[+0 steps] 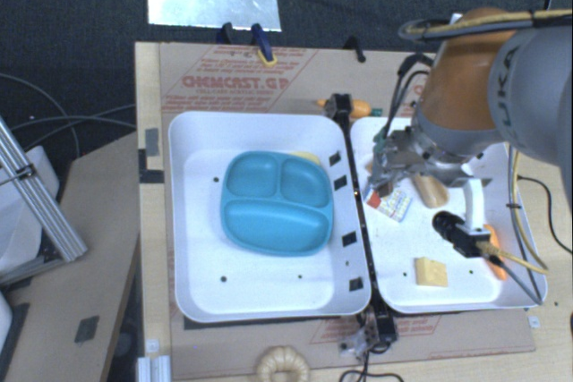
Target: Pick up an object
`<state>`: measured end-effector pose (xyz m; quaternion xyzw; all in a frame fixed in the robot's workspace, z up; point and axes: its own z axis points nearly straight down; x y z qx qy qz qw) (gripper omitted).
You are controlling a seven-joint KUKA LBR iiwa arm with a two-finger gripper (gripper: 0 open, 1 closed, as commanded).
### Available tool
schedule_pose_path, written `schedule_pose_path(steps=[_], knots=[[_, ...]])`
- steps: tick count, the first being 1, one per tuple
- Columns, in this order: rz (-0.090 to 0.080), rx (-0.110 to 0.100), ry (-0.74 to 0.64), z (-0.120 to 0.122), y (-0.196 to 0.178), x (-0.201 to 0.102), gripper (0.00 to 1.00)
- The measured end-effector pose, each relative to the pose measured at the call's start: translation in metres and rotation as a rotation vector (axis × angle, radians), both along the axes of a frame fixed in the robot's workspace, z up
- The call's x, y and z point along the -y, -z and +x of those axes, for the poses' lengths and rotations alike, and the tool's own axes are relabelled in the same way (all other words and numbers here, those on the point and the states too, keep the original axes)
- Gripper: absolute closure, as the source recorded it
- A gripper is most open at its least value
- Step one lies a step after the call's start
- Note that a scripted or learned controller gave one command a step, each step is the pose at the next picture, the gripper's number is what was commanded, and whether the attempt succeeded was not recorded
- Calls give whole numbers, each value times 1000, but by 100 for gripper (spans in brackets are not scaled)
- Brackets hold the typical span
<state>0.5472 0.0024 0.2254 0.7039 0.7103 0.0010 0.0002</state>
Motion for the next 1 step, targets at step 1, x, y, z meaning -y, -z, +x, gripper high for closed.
schedule_pose_path(steps=[1], knots=[[1,-1,-1,-6,-6,-62,100]])
